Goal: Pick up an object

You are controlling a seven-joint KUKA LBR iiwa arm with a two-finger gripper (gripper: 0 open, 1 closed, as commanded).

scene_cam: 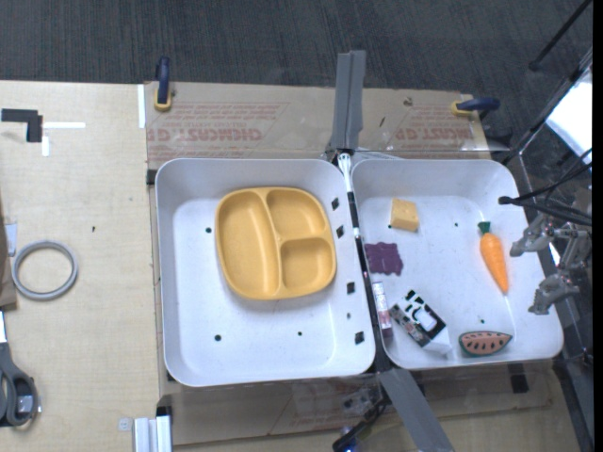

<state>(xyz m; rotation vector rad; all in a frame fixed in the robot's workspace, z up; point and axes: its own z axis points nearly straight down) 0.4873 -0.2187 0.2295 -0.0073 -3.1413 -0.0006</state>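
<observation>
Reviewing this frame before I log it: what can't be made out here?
- Gripper: at the camera view's right edge, too small and cluttered to tell its state.
- Black-and-white object in the right bin: too small to identify.
- Purple piece: blurred, kind unclear.
- Scissors: cut off by the left edge.

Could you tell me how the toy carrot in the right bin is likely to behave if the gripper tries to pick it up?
The carrot is long, round and tapered, so it may roll or slip out of a pinch near its narrow tip. It looks like a small toy, so probably light. It lies apart from the other items near the right bin's far side, leaving room to close across its thicker end.
</observation>
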